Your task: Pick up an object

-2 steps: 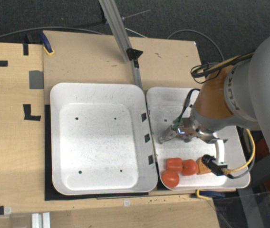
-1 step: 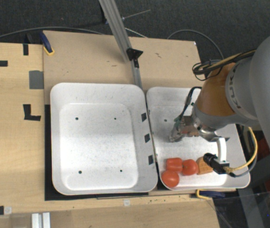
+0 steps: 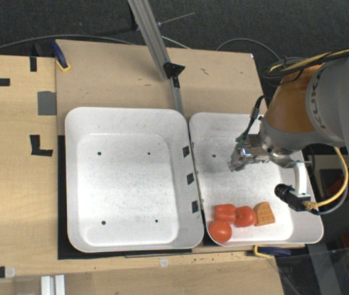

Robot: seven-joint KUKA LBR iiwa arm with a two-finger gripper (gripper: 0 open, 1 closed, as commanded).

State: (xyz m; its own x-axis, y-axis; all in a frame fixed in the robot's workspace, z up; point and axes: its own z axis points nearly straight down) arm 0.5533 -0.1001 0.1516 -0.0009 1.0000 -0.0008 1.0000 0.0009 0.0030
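Note:
Three red rounded objects (image 3: 231,219) lie clustered at the near edge of the right bin (image 3: 217,134). An orange-tan cracker-like block (image 3: 264,213) sits just right of them. My gripper (image 3: 241,159) hangs over the middle of the right bin, well behind those objects and apart from them. Nothing shows between its fingers. The grey arm with its orange band (image 3: 291,109) reaches in from the right.
The left bin (image 3: 125,177) lies beside the right one, joined by black clips (image 3: 190,178). A slanted metal pole (image 3: 153,35) stands behind the bins. A black cable connector (image 3: 288,195) hangs from the arm over the right bin's right side.

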